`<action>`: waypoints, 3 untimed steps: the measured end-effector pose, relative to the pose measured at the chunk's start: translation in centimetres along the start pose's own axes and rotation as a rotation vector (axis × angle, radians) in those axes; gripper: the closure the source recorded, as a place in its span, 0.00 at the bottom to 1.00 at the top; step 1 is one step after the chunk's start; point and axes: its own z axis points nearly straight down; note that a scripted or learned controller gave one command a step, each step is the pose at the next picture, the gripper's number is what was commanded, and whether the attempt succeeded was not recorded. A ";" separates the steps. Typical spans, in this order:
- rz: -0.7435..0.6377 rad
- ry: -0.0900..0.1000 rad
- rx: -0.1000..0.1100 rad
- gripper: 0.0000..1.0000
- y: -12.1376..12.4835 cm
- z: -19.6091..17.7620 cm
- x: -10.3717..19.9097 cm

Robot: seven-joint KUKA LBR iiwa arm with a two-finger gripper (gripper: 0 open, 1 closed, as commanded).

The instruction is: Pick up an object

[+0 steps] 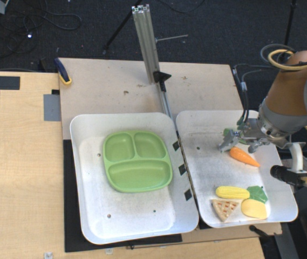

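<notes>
From my remote seat I look down on a pale beige bench top (196, 85), scuffed and marked with a few dark specks. To its left sits a light wood-grain panel (18, 161) with grey and black rectangular patches (50, 107) on it. Beyond the bench lies a dark charcoal carpeted floor (212, 15), where thin black cables (56, 15) trail in loops. A silver extruded-aluminium post (147, 42) rises at a slant from the middle of the bench. A small blue-and-yellow object (63, 72) rests at the bench's far left corner. The light is even, with soft shadows.
</notes>
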 end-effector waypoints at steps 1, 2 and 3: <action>0.001 0.001 0.005 0.00 -1.1 5.8 0.0; 0.000 0.000 -0.003 0.00 -0.9 10.1 0.0; 0.003 0.001 -0.010 1.00 -0.7 8.7 -0.1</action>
